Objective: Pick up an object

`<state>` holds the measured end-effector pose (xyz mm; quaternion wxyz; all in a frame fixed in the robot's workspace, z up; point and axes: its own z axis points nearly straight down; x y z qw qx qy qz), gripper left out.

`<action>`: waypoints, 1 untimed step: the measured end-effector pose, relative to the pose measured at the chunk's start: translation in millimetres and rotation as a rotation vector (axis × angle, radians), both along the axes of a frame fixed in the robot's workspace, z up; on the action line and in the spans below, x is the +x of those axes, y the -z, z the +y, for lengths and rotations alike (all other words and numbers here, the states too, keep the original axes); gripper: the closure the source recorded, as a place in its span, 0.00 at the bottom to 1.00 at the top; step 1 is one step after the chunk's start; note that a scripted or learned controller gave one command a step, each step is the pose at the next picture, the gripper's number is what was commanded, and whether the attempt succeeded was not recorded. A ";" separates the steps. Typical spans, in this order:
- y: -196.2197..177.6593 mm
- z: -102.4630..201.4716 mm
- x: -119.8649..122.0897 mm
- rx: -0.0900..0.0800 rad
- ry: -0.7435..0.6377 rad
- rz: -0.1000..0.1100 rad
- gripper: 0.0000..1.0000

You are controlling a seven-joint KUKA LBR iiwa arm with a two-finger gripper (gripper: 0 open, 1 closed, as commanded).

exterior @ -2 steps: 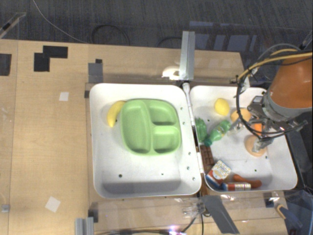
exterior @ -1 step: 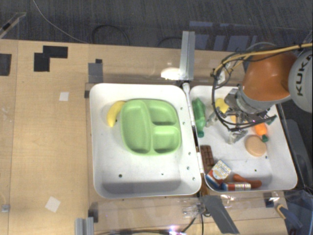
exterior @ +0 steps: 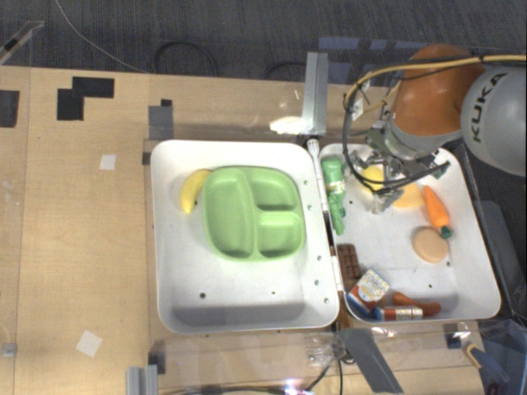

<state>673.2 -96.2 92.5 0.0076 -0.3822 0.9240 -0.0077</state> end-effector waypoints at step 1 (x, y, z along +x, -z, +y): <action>-14.9 3.7 3.6 0.006 0.000 -0.013 1.00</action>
